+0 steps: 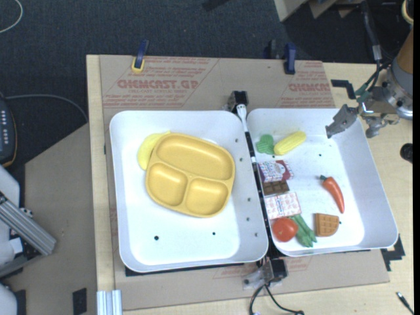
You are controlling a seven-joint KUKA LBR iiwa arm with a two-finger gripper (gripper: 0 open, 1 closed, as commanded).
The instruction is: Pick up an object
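The right bin (367, 176) holds several toy foods. A corn cob (290, 142) lies beside a green leafy piece (265, 144) at the back left. A red chili pepper (333, 192) sits mid-right and a brown waffle (325, 224) at the front. A red tomato (284, 229) touches a green pod (303, 231). Two flat snack packets (274, 173) (282, 205) lie along the left wall. My gripper (356, 125) hangs over the bin's back right corner, open, with nothing between its fingers (338, 123).
The left bin (131, 209) holds a yellow three-compartment plate (190, 174) with a yellow piece (146, 151) sticking out from under its left edge. Clamps (138, 61) (289, 58) stand at the bench's back edge. Cables hang near the arm at the right.
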